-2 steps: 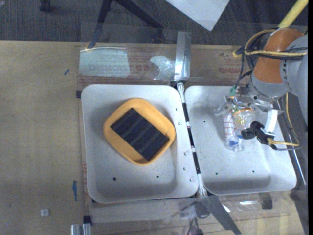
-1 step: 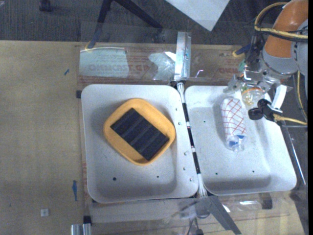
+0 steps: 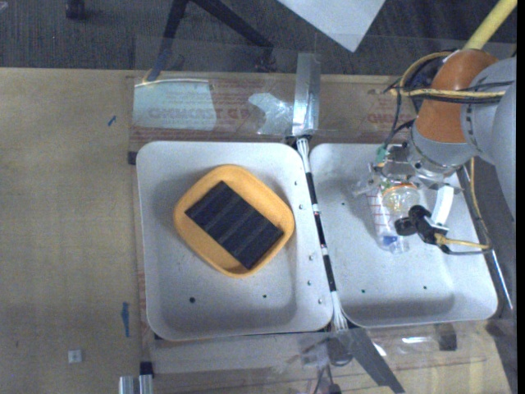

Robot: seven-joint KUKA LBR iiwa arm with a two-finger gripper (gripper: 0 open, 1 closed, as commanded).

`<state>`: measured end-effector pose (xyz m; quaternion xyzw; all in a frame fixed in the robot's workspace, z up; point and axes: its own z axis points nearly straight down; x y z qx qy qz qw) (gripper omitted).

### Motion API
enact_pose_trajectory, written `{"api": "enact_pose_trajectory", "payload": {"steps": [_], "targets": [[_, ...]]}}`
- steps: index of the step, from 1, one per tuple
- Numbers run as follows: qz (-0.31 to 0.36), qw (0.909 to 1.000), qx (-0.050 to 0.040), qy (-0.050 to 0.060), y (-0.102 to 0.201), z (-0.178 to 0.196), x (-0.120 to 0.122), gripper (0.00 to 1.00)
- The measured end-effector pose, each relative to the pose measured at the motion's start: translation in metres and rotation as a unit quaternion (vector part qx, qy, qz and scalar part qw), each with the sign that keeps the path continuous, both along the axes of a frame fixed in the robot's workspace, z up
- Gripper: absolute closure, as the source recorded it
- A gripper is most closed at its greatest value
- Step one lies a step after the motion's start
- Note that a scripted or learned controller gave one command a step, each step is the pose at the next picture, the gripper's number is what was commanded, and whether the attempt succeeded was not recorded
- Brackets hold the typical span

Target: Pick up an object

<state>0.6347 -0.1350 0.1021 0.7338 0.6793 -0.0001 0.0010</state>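
A clear plastic item with faint red and orange markings (image 3: 387, 218) lies in the upper middle of the right bin (image 3: 426, 290). My gripper (image 3: 408, 194) hangs low right over it, coming in from the right below the orange wrist band, and covers the item's upper part. Whether it touches the item is unclear. In the left bin (image 3: 164, 290) a rounded yellow-orange block with a black ribbed top (image 3: 234, 219) rests near the middle, far from the gripper.
A metal divider strip (image 3: 318, 236) runs between the two bins. Yellow and black cables (image 3: 463, 243) trail from the wrist over the right bin's right side. Tape patches and a metal bracket (image 3: 305, 101) sit on the bench behind the bins.
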Motion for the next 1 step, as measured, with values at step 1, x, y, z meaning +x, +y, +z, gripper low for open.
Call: {"api": "enact_pose_trajectory", "payload": {"steps": [1], "targets": [[0.139, 0.9903, -0.0028, -0.008, 0.0188, -0.0062, -0.0183, 0.0]]}}
